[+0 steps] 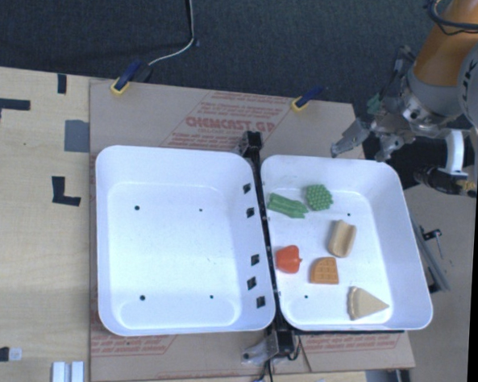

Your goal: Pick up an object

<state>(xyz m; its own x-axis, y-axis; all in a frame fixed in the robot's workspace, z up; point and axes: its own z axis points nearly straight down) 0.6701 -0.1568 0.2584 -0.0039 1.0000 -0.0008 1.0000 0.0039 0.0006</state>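
The hand [365,144] hangs above the far edge of the right bin [389,181], its two fingers spread wide and holding nothing. In that bin lie a green pod [286,205] and a green bumpy piece [318,197] at the far side, a tan roll [341,238], a red piece [288,259], an orange waffle [324,271] and a pale wedge [364,303] nearest. The left bin [111,170] sits beside it on the surface [28,214].

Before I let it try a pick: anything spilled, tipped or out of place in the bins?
Nothing stands out. All six toy foods lie apart inside the right bin: green bean, broccoli, bread roll, tomato, waffle, wedge. The gripper hovers open beyond its far rim.
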